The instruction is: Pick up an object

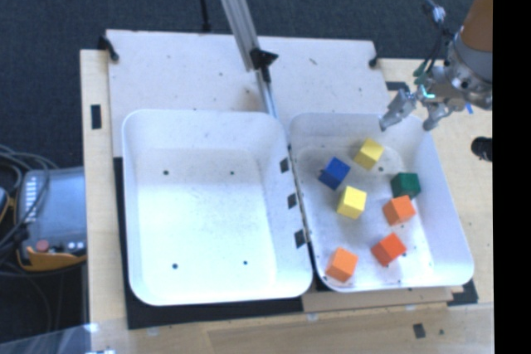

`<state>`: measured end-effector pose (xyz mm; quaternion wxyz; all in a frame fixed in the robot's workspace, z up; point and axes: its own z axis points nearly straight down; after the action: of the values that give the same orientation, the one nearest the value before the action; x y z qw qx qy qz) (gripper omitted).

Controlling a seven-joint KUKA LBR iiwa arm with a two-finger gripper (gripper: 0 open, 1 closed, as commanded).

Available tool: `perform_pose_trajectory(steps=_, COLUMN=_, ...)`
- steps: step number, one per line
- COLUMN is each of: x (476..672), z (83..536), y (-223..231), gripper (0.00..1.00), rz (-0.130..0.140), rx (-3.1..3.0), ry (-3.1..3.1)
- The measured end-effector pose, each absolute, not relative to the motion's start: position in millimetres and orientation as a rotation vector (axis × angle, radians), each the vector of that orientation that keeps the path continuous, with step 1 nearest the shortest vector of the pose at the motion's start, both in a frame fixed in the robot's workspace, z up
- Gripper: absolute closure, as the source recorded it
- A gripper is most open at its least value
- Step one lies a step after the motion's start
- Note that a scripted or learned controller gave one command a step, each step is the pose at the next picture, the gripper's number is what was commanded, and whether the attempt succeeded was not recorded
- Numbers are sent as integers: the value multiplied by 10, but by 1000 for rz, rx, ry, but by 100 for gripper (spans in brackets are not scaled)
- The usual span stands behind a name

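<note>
Blocks (352, 201) in right bin (444, 215), wooden bench (95, 87)

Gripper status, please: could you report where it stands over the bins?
Gripper open, holding nothing, above right bin's far edge. Seven blocks loose inside; nearest the upper yellow block. Nothing in the way.

A single fixed camera is mounted above the bench (98, 178) and looks down at a slant from the near edge toward the far edge. It stands far enough back to take in both white bins side by side, the bench borders and some dark floor beyond. The hand (413, 113) enters at upper right. The right bin (448, 220) lies directly below the hand; the left bin (207, 203) lies well to its left. An aluminium strut (236, 4) rises up-left of the hand.
</note>
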<state>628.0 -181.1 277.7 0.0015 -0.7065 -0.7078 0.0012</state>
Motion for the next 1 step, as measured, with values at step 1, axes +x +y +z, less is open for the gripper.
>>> perform_pose_trajectory(steps=1, x=6286, z=2808, y=-1815, gripper=0, rz=2, rx=-2219, ry=-2227)
